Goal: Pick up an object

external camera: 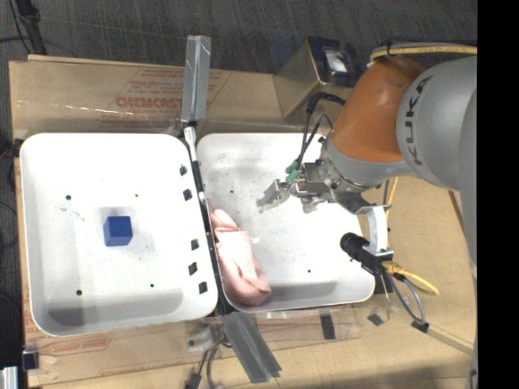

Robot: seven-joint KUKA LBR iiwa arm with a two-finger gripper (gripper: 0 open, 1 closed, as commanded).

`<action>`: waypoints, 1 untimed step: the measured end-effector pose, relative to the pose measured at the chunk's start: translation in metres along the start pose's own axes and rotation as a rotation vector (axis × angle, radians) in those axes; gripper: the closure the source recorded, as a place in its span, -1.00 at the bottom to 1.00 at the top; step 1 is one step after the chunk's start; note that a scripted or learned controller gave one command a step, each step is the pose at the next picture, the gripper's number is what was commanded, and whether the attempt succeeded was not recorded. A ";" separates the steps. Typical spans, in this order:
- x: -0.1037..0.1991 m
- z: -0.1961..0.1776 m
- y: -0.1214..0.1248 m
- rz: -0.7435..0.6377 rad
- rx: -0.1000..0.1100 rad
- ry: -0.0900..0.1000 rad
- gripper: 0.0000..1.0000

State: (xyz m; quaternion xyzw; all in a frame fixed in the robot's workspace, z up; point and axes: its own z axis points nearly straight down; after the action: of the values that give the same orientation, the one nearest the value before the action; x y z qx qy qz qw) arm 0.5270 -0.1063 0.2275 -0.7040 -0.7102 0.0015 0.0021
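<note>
A: How is the pink object (pixel 236 259) laid?
B: Lengthwise from far to near, along the right bin's (pixel 324 292) left wall.
A: And the gripper (pixel 276 193)?
B: Held above the bin floor, right of and beyond it; fingers spread, nothing gripped.

The arm (pixel 413 112) runs off the right side, so its base stays out of view. Its orange wrist covers the back right corner of the right bin (pixel 243 148). The claw (pixel 280 191) is small and cluttered with cables — whether it is open or closed cannot be told. The pink thing (pixel 237 258) against that bin's left wall is soft-edged — its kind is unclear.
</note>
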 end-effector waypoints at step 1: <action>0.005 0.032 -0.021 -0.020 -0.002 -0.001 -1.00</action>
State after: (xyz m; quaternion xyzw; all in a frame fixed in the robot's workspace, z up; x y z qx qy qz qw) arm 0.5061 -0.1011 0.1954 -0.6971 -0.7170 0.0011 0.0011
